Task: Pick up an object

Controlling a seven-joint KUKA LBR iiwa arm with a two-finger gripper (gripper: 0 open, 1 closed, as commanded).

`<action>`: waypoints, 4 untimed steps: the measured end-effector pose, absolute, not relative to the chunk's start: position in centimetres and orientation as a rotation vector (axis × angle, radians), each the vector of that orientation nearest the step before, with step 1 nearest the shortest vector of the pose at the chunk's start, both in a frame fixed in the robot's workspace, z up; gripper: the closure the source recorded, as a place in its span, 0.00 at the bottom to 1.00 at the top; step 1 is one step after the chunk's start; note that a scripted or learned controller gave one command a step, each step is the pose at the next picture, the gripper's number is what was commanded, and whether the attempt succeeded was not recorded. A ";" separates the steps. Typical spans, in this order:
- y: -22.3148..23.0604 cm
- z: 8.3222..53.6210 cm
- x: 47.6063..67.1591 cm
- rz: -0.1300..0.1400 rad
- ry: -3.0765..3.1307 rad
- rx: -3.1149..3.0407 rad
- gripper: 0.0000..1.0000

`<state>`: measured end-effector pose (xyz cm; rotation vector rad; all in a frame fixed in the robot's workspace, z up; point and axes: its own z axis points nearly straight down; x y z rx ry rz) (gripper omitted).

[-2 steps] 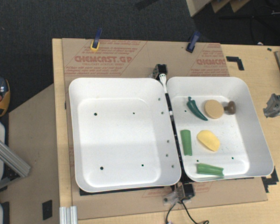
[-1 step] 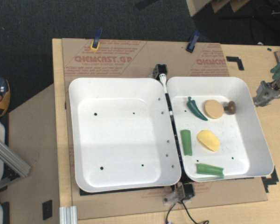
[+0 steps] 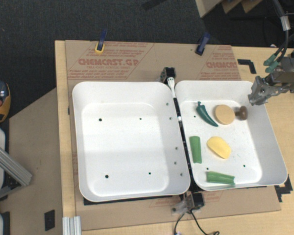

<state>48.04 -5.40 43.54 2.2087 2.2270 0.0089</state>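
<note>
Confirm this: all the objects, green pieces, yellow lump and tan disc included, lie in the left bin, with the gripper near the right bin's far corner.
Wrong bin. The camera view shows the green pieces, yellow lump and tan disc in the right bin, not the left bin. The gripper is indeed near the right bin's far corner.

The gripper [image 3: 256, 98] is a grey metallic assembly with a blocky body and angular, faceted housing. Above it, teal-green fittings [image 3: 272, 60] attach near the wrist section. Black cables [image 3: 278, 6] run along the upper part of the arm, passing a pale connector block. Finer detail is too small to resolve.
</note>
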 end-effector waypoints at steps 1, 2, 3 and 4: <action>-0.9 46.8 48.0 0.009 2.225 2.212 1.00; 4.2 50.0 48.0 0.010 2.225 2.212 1.00; 8.5 53.7 48.0 0.010 2.225 2.213 1.00; 11.3 53.5 50.1 0.004 2.224 2.216 1.00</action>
